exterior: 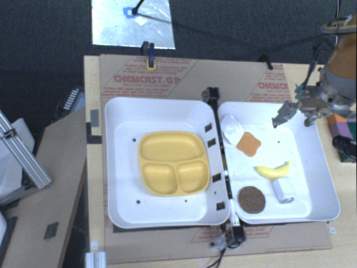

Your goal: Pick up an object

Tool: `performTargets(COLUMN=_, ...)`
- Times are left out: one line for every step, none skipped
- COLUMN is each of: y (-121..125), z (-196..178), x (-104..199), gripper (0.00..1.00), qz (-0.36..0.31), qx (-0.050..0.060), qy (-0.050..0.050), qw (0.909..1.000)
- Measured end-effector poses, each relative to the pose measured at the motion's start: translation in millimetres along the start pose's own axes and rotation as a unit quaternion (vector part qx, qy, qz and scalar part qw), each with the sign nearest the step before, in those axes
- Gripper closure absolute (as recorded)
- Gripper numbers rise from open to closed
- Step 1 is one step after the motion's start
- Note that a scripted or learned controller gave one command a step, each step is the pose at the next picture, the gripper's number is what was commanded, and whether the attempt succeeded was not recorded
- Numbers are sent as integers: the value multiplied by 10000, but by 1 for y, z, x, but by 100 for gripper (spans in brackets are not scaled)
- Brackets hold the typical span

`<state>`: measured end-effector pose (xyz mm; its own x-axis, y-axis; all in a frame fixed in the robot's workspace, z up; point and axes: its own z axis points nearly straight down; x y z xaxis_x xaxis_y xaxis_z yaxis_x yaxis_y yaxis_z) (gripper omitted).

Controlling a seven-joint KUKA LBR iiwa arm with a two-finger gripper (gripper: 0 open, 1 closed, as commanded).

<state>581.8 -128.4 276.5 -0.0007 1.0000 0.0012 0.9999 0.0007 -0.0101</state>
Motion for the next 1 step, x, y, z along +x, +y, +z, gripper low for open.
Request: performTargets(y=1, z=-7, x=1, gripper=0, qz=-12, qx=-56, qy=-7, qw=10000)
